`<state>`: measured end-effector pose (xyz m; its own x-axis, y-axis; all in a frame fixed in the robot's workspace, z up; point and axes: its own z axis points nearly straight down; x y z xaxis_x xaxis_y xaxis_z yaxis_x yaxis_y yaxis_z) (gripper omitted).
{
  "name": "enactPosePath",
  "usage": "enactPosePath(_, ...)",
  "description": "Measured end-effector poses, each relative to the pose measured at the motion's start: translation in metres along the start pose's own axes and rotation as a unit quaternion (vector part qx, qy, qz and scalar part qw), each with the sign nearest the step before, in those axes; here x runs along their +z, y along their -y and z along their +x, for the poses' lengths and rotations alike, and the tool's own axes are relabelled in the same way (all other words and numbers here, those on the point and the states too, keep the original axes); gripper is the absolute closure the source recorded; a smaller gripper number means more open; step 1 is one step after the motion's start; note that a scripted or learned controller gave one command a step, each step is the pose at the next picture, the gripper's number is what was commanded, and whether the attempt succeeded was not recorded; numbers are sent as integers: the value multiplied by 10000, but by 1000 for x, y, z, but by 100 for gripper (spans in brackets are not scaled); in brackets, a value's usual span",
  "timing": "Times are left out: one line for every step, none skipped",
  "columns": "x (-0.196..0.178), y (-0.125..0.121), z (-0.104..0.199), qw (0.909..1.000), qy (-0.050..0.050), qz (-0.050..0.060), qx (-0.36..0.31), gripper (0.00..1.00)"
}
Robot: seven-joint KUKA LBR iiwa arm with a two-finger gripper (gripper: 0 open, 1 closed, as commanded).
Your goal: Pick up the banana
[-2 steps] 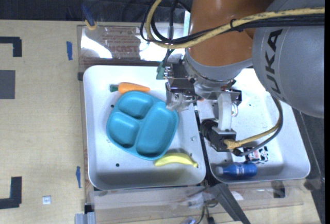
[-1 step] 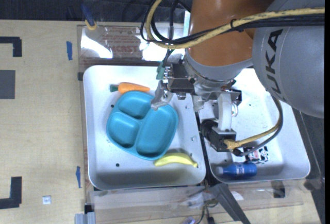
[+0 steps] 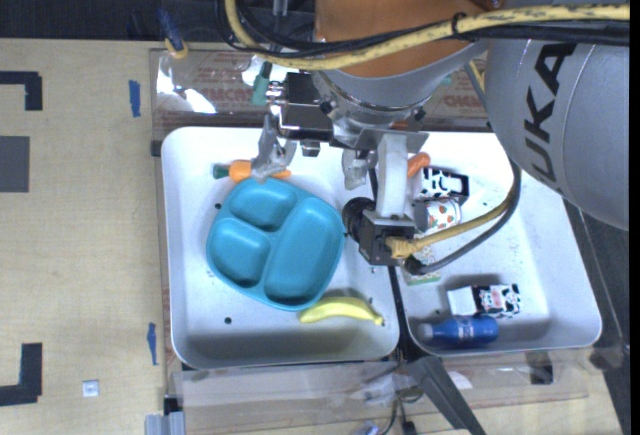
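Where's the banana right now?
In the camera view the banana lies in the left bin, near its front edge, just below the blue divided plate and beside the wall between the bins.

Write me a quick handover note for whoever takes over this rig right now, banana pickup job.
End effector: up over the far part of the left bin; nothing seen in it.
Banana: lying at the near edge of the left bin, right beside the blue divided plate, near the wall between bins.
Done: no pickup yet.
Left: move to the banana, grasp it, lift.
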<state>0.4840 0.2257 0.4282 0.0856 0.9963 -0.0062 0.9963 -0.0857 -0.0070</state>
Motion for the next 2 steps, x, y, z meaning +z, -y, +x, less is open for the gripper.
enactPosePath(-2,-103,9,9924,-6,-1,1227,0)
enactPosePath(-8,-103,12,9927,25,31,1202,100)
